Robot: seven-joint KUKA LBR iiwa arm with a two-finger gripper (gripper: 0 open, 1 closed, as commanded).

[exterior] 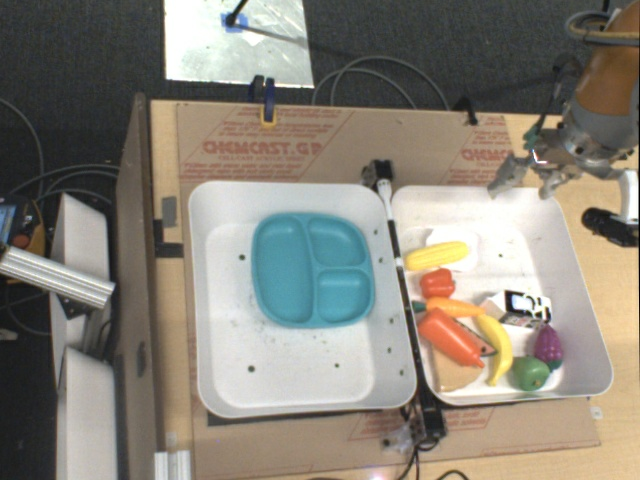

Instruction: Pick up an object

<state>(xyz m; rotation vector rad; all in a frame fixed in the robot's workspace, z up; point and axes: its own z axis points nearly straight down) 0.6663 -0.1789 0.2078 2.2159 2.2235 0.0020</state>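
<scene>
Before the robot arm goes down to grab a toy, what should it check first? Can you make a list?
1. Toys to pick in the right bin: ok. A corn cob, carrot, banana, grapes and a green fruit lie there.
2. Gripper open: ok, its fingers are spread.
3. Gripper empty: ok, nothing between the fingers.
4. Gripper over a toy: not ok, it hangs above the bin's far right corner, away from the toys.
5. A toy lying apart from the rest: ok, the corn cob has bare floor on its far side.
6. Blue plate out of the way: ok, it sits in the left bin.
</scene>
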